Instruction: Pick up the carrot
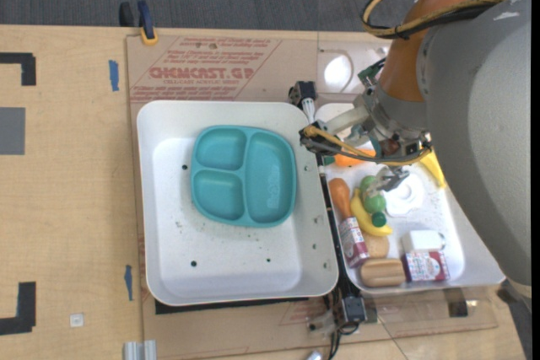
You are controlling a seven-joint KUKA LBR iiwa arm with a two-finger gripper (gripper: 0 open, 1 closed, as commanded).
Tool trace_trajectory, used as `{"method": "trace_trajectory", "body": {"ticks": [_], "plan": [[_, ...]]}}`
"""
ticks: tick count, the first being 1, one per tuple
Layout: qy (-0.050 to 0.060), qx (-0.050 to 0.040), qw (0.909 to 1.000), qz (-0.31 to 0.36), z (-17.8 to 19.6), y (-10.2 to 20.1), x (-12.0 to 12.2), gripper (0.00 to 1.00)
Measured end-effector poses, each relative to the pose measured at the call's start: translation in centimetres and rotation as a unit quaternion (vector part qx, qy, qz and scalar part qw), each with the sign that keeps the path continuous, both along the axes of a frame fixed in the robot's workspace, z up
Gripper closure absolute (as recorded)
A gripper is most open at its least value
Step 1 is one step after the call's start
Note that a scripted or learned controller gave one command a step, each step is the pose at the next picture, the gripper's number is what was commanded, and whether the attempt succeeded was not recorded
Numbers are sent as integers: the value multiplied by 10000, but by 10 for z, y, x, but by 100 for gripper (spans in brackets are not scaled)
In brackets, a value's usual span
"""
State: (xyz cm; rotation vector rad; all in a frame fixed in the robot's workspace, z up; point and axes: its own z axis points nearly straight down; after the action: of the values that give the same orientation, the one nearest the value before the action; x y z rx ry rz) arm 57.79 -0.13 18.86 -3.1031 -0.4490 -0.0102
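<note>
The carrot [339,196] is a short orange stick lying along the left wall of the right bin [472,253], close to the divider between the bins. My gripper [388,179] hangs over the upper middle of that bin, a little right of and above the carrot. Directly under it lies a green and yellow toy fruit [372,200]. Nothing visibly hangs from the gripper. The wrist and its cables cover the bin's far end, where a bit of orange [347,158] peeks out beneath them.
The right bin also holds a yellow banana [372,222], a red can [355,241], a brown bun [381,272], a red and white box [426,265] and a yellow piece [434,169]. A teal divided plate [245,175] lies in the left bin [169,249].
</note>
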Motion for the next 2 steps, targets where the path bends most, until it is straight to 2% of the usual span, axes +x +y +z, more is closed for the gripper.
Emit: {"method": "trace_trajectory", "body": {"ticks": [1,2], "plan": [[74,-21,9994,-341,-4,-61,-19,0],[29,-15,9992,-408,-5,19,59,0]]}}
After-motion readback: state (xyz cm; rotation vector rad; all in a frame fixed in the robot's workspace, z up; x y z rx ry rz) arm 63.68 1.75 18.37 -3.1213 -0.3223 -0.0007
